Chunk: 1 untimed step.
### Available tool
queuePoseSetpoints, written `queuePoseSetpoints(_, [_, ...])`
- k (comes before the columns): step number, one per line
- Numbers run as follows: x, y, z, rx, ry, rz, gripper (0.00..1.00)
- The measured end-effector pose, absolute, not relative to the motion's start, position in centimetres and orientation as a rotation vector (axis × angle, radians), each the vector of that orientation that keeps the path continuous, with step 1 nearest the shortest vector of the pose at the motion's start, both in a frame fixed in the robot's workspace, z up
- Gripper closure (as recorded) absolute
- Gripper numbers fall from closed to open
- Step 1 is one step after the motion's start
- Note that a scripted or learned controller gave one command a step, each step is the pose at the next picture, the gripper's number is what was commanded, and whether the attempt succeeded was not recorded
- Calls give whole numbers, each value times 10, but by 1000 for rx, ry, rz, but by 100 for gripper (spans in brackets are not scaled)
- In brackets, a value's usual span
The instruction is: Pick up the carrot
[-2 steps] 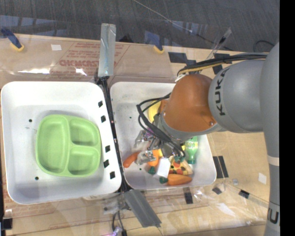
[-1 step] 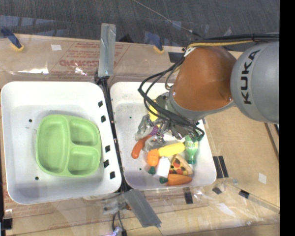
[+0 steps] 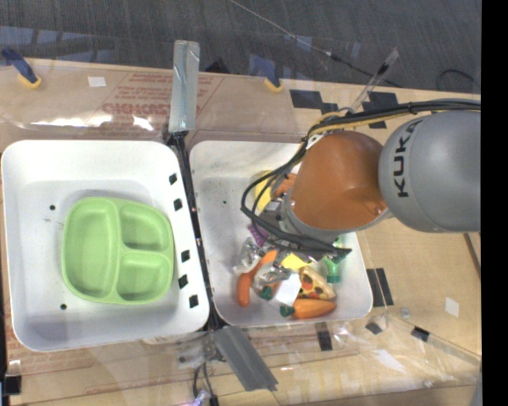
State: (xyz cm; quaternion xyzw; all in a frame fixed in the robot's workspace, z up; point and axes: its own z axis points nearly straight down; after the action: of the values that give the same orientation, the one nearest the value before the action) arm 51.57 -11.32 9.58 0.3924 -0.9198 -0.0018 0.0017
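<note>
In the camera view the grey arm (image 3: 432, 172) reaches in from the right over the right-hand white bin (image 3: 205, 227), its orange band (image 3: 334, 180) hanging above a heap of toy food crowded into the bin's near half. The gripper (image 3: 267, 265) sits low in that heap, its metal parts mixed in with the clutter, and I cannot tell whether it is spread or pressed together, nor whether anything lies in its grasp. Two orange pieces could answer to the carrot: a small upright one (image 3: 244, 290) just left of the gripper, and a longer one (image 3: 313, 309) lying flat along the bin's near wall. The longer one, tapered and lying on its side, looks the more likely carrot, though its leafy end is too small to make out. A yellow wedge-shaped piece (image 3: 315, 284) and a green-topped piece (image 3: 333, 269) lie close around them. The left-hand bin (image 3: 25, 227) holds a green divided plate (image 3: 117, 249), well apart from the work. To do this step well, I judge the arm should settle on one orange piece, come down square across its narrow width rather than along its length, and clear the neighbouring toys first, since a grasp among such crowding could easily catch the wrong thing or push the carrot against the wall.
</note>
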Motion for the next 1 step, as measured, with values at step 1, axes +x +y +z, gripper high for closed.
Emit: queuePoseSetpoints(1, [514,-87,195,1037,-2973,5,100])
